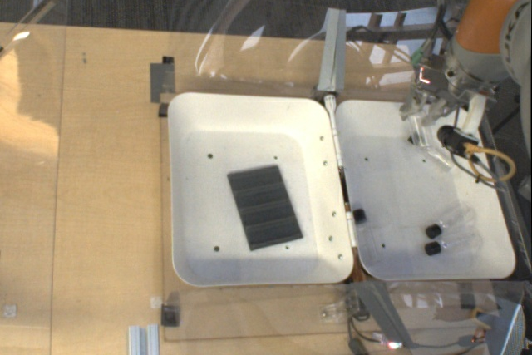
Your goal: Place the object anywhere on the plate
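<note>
On the wooden surface, the left bin holds the dark ribbed plate. Right of the plate, in the right bin, lie two small black objects, likely light, rigid and prone to rolling; pinch one across its middle. Farther right, the end effector hovers, its opening unclear, holding nothing visible.

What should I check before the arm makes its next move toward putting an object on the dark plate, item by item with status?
1. Plate lies flat in the left bin: ok.
2. Plate top free of objects: ok.
3. Objects to pick: two small black pieces lie in the right bin, near its front right corner: ok.
4. Gripper above the right bin's far right corner, away from the pieces: not ok.
5. Gripper holding something: cannot tell.
</note>
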